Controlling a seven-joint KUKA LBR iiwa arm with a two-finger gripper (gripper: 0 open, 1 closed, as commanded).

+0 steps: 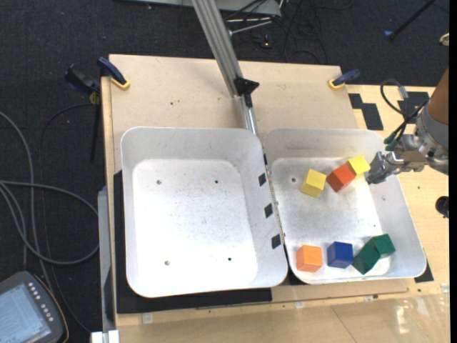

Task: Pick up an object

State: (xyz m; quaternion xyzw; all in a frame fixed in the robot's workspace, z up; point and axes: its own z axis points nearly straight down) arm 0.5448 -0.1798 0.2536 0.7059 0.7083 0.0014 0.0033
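Meanwhile, the two-finger metal gripper [376,172] is seen at the right white plastic bin's [400,213] upper right edge, just beside a small yellow cube [359,165] touching a red-orange cube [340,177]. Whether its fingers are parted cannot be told.

White speckled bins [189,148] hold yellow [313,182], red [340,176], orange [309,257], blue [340,254] and green [375,252] blocks.

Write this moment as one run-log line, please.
end effector: at right bin's upper right rim | nearest: yellow block | nothing held
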